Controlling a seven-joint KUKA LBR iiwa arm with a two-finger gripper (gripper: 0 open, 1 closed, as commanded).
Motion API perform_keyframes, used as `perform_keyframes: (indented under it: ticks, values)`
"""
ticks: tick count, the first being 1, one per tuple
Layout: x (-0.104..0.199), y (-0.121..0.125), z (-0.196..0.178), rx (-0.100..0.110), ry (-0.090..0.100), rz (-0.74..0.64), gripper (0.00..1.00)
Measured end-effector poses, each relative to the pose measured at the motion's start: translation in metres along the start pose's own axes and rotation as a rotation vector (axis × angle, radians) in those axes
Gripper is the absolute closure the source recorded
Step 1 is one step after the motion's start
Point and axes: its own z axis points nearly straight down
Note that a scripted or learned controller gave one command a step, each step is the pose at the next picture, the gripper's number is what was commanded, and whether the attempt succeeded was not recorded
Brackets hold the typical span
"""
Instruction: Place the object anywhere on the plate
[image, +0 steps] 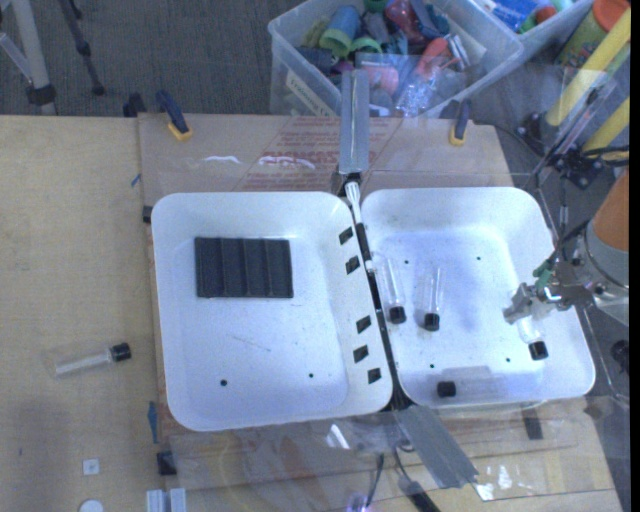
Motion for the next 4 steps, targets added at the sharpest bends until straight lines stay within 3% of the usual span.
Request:
perform_keyframes:
  ticks: [1, 2, 3, 4]
  values:
    - [0.028, 0.043, -0.107, 0.001, -0.001, 0.216, 1.00]
    - [0.041, 0.089, -0.235, 0.002, -0.002, 0.823, 1.00]
    - [0.123, 0.039, -0.194, 0.006, -0.002, 1.329, 1.00]
    - [0.221, 0.018, -0.205, -0.001, -0.001, 1.421, 1.00]
